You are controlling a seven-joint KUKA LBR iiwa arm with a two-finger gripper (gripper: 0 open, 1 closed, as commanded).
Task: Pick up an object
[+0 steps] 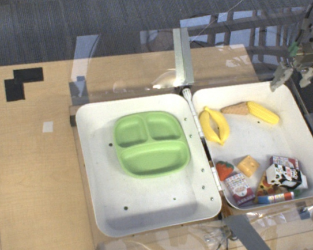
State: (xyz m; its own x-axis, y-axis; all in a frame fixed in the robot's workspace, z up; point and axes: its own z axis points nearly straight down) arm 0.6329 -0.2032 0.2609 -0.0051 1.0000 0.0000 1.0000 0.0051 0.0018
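My gripper (291, 80) hangs over the far right corner of the right bin (298, 135), with its two fingers spread apart and nothing between them. Below and left of it lie a single yellow banana (263, 112) and a brown bread wedge (234, 109). A bunch of yellow bananas (215, 125) lies by the bin's left wall. At the near end sit a red strawberry (225, 169), a yellow cheese block (247, 165), a pink packet (237, 188), a black-and-white carton (284, 172) and coloured markers (278, 196).
A green divided plate (150, 144) lies in the left bin (103, 176). A metal divider (200, 138) separates the two bins. A metal frame (248, 38) stands behind the right bin, close to the arm.
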